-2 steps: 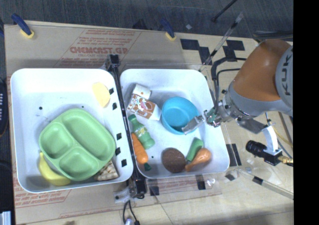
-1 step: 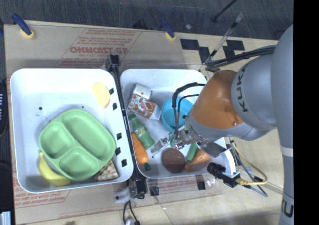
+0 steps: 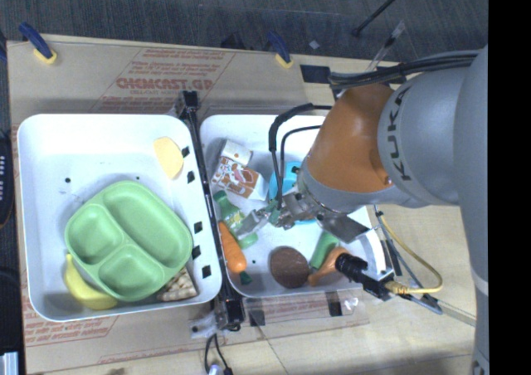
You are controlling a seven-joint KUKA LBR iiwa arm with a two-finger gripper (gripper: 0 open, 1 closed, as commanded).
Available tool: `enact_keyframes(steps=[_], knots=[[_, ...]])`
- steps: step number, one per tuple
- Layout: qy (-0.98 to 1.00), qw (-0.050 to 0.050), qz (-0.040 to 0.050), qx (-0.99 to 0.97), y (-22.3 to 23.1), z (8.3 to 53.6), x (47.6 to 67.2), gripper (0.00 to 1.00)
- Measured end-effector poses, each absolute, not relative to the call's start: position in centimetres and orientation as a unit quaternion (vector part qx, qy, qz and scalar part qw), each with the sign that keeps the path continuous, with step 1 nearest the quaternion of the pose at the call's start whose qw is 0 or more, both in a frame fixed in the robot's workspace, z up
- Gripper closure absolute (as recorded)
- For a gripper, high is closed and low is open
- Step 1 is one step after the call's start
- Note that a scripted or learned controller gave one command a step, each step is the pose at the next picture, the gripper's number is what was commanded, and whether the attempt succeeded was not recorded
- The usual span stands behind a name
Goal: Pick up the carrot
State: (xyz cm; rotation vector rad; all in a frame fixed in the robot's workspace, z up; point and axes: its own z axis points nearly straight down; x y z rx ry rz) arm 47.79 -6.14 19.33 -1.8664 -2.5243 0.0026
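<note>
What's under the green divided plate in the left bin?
A yellow item pokes out beneath the green divided plate at its lower-left edge, and a tan waffle-patterned piece at its lower right. Whatever else lies beneath stays covered by the plate.

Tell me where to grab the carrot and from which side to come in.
Grip the carrot across its orange middle, coming down from above. It lies flat, along the right bin's left wall, so probably only its open right flank and top give room. The claw hovers just up and right of it.
</note>
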Motion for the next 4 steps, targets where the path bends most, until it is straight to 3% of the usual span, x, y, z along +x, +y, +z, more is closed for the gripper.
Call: enact_keyframes(steps=[1, 2, 3, 4], knots=[[-0.761, -0.004, 0.0028, -0.648, -10.3, 9.2, 48.8, 0.0], [-0.767, 0.0, -0.001, -0.642, -5.5, 19.5, 48.8, 0.0], [-0.792, 0.003, 0.0013, -0.611, -10.4, 9.1, 47.6, 0.0], [-0.795, 0.006, 0.0025, -0.606, -10.3, 10.0, 47.6, 1.0]])
